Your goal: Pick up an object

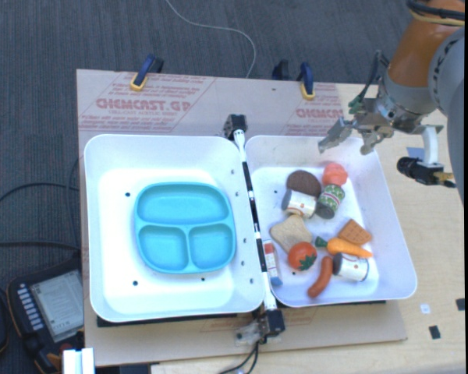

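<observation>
A grey KUKA arm with an orange band reaches in from the right, its gripper hanging with fingers spread apart and nothing between them, above the far rim of the right bin. It hovers clear of the toys, a stance that suggests an approach or a pause between tries, not a grasp.

The pickable things lie clustered in that right bin: a brown-capped toy mushroom, a red tomato nearest the gripper, a small dark can, a slice of toast, a second red tomato, a cracker, a carrot, a sausage and a white cup. Several touch or overlap, so a clean two-finger grip looks harder in the middle of the pile than at its edges.

The left bin holds a light-blue divided plate, lying flat with three compartments. Both bins sit side by side on a cardboard sheet clamped at its far edge by blue-and-yellow clamps, presumably to keep the bins from sliding. The bench stands on dark grey carpet, where a thin white cable trails; a control pendant lies at lower left.
</observation>
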Robot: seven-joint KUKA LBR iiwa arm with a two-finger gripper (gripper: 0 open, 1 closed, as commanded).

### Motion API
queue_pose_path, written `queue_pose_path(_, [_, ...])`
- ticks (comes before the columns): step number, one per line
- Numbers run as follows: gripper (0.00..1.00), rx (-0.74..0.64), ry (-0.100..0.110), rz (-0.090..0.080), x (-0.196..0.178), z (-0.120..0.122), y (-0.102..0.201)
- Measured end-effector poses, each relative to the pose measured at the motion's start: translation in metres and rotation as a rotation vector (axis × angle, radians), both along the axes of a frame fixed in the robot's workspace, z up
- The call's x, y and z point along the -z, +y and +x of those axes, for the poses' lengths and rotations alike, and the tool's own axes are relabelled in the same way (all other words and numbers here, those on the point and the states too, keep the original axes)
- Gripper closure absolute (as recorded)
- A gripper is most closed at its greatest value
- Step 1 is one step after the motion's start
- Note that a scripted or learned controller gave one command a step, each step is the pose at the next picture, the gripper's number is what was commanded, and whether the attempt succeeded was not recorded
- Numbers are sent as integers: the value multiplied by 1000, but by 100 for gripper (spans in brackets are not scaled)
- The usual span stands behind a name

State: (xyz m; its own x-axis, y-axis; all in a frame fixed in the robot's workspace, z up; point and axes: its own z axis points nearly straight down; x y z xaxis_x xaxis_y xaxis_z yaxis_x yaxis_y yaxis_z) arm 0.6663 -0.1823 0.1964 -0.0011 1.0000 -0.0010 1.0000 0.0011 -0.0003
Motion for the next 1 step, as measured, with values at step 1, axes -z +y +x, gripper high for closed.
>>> queue_pose_path(1, [0,0,-6,-2,99,-4,-11])
